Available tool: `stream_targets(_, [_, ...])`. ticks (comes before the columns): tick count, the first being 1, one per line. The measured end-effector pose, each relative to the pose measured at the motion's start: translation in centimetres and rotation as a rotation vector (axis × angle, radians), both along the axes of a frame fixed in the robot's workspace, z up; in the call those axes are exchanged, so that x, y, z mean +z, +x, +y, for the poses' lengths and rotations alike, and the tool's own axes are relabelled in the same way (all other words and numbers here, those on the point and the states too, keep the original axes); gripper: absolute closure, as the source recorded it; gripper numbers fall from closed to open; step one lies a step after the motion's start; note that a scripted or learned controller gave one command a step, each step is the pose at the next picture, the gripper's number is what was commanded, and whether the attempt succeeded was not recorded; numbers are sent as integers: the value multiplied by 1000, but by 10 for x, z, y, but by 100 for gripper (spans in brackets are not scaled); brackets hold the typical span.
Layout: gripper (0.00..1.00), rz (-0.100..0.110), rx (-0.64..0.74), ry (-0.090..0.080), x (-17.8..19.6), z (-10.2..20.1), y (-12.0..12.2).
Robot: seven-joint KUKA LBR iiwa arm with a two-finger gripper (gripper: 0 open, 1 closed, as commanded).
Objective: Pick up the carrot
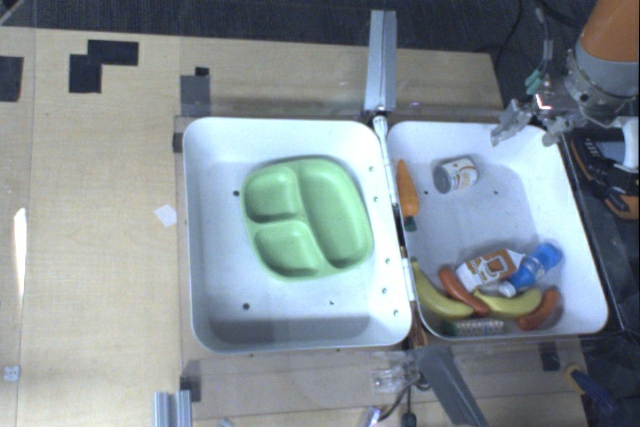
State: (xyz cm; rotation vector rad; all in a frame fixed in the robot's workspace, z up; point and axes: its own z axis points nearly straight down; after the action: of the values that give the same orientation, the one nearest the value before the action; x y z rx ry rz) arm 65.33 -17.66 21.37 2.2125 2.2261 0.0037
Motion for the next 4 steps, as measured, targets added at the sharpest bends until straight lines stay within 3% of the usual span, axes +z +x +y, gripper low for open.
stream_targets(1, [0,0,-194,1,-59,52,17])
stream_targets(2, [0,-7,-196,0,-116,86,19])
stream_targets(3, [100,-13,-190,-1,-103,87,21])
stream_targets(4, [100,-4,-176,1,-126,72,18])
